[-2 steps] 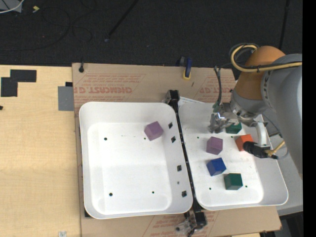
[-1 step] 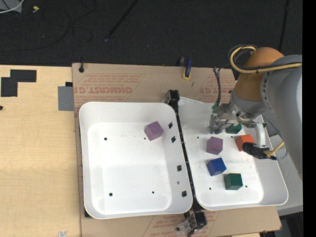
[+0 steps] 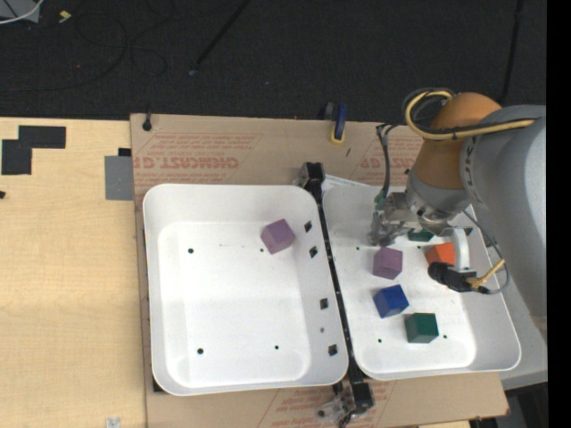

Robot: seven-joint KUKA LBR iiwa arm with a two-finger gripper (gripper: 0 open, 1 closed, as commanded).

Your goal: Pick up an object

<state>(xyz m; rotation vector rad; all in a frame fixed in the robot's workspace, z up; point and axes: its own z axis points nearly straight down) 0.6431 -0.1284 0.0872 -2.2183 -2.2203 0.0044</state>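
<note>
A pale wooden bench carries a cardboard sheet and two shallow white bins side by side. In the right bin (image 3: 486, 350) we see the gripper (image 3: 386, 230) low over the floor, just at twelve o'clock from a purple cube (image 3: 387, 262). Whether the jaws stand wide or narrow we cannot tell. A blue cube (image 3: 391, 300) lies at six o'clock from the purple one, a green cube (image 3: 421, 327) beyond it, an orange block (image 3: 441, 254) at three o'clock. In our judgement we should centre over the purple cube, straddle it squarely, and close before lifting. Another purple cube (image 3: 277, 235) sits in the left bin (image 3: 178, 364).
</note>
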